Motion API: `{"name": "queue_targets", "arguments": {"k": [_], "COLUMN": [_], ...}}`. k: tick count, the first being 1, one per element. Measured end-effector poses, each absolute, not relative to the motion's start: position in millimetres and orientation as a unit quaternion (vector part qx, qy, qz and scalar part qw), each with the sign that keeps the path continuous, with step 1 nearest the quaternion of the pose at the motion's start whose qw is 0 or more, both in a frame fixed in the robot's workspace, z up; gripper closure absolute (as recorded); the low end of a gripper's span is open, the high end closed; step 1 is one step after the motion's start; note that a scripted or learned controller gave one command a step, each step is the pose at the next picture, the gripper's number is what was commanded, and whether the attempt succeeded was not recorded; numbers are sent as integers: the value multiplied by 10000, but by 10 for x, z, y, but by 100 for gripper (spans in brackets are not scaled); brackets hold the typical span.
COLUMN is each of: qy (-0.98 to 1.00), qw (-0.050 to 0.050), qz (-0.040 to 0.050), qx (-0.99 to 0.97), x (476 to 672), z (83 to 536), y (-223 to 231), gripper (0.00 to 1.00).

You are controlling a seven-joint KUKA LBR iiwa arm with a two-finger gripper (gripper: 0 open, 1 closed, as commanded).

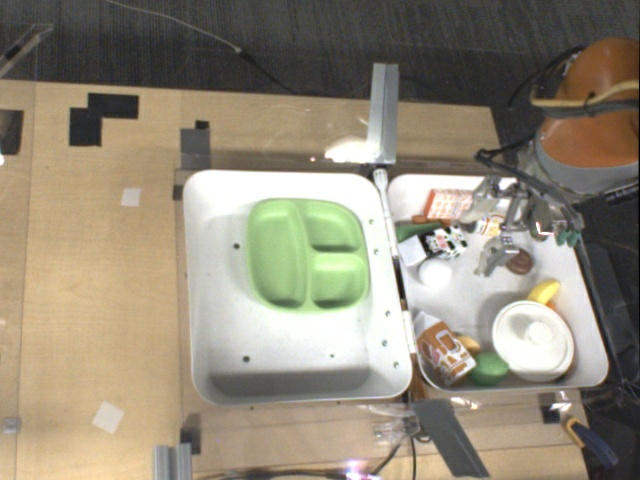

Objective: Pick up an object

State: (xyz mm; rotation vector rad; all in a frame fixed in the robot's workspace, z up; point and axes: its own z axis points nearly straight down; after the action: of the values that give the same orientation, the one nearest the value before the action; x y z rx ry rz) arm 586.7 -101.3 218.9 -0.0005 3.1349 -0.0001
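Note:
My gripper [497, 251] reaches in from the right and hangs over the upper middle of the right bin [596, 340]. Just right of its tip lies a small brown object [520, 262]. To its left are a white ball [435, 272], a black-and-white item [446, 241], a green stick-like item [413, 232] and a red-orange box [447, 205]. A yellow banana-like piece [544, 291] sits below right of the gripper. I see nothing held in it.
The left bin [215, 358] holds a green divided tray [305, 253]. In the right bin's front part stand a white bowl [533, 339], a brown packet [446, 354] and a green object [490, 369]. A metal post [384, 113] rises behind the bins.

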Motion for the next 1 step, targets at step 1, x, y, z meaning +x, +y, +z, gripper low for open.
{"name": "queue_targets", "arguments": {"k": [1], "qy": [9965], "qw": [62], "qz": [-10], "qx": [-833], "x": [6231], "z": [1175], "y": [-1152], "gripper": [0]}}
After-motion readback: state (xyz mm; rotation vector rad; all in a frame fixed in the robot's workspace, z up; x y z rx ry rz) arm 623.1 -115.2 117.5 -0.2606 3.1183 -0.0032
